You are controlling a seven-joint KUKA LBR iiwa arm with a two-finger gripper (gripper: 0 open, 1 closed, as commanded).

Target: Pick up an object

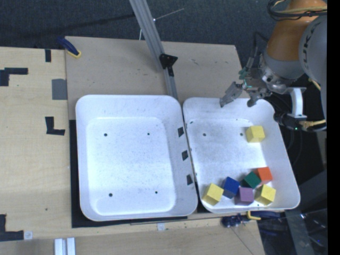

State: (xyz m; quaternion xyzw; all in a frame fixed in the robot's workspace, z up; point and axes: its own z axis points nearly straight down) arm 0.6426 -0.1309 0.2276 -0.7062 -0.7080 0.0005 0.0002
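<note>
above the smooth white right bin (281, 158), spread metal gripper (237, 98), square foam blocks (241, 187)

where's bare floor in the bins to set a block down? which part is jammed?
The left bin has its whole floor bare, rim to rim. The right bin is bare across its upper and middle floor, between the centre divider and the lone yellow block. Crowded: its near-right corner, where the block cluster sits. The claw hovers at the far rim.
</note>
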